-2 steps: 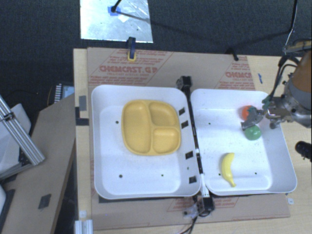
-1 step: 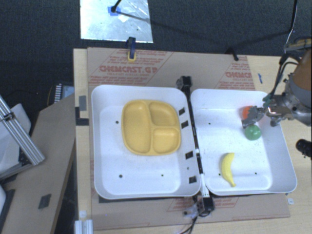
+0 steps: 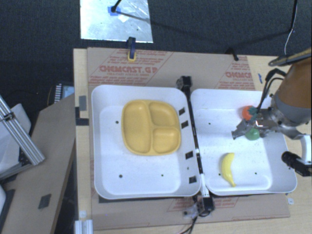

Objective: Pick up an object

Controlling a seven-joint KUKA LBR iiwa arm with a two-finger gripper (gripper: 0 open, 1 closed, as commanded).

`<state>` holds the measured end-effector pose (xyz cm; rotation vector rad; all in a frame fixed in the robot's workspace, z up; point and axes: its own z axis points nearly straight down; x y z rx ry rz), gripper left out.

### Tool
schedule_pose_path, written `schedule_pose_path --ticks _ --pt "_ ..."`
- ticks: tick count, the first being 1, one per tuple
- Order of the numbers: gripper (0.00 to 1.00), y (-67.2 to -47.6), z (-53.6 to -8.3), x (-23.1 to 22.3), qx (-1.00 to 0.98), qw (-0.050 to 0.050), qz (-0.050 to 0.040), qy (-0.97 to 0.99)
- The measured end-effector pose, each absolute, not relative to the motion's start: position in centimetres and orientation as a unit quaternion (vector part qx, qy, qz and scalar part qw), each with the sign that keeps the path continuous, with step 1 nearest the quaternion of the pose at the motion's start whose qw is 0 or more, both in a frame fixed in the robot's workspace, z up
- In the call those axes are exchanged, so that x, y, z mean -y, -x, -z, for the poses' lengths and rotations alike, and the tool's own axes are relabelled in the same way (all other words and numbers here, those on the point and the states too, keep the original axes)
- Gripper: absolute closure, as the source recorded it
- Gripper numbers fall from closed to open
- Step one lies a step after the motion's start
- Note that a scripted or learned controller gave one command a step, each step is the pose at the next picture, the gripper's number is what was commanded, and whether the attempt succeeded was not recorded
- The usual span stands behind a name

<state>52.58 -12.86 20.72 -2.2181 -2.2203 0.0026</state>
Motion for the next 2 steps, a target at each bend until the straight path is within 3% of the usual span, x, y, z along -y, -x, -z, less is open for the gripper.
schedule_pose_path --ticks 2 --pt "0.00 -52.7 -10.4 12.9 0.707 0.001 -0.0006 0.707"
